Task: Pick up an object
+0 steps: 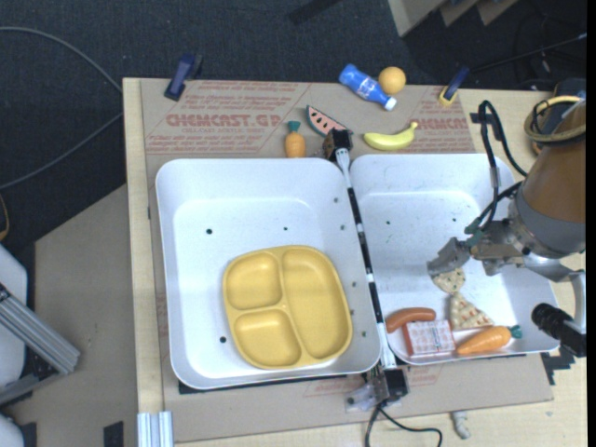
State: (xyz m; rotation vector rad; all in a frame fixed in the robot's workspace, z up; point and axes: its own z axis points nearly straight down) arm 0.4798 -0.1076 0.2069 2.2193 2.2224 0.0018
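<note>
Pincer [449, 270] low in right bin [410, 180], over a tan waffle-like cookie [453, 280]; can't tell how wide it's open or if it has hold of anything. Other targets bunch at the bin's near edge: pizza slice [468, 314], carrot [484, 340], sausage [410, 318], pink wafer pack [430, 339]. Left bin holds yellow divided plate [287, 305]. Best bet: drop straight onto the cookie, close across its narrow side, lift slowly, steer clear of the pizza slice just beside it.

At the right edge of the frame, the grey, rounded metal arm [559, 222] wears a broad orange band; black cables loop alongside, ending in a grey two-finger gripper [450, 270].
</note>
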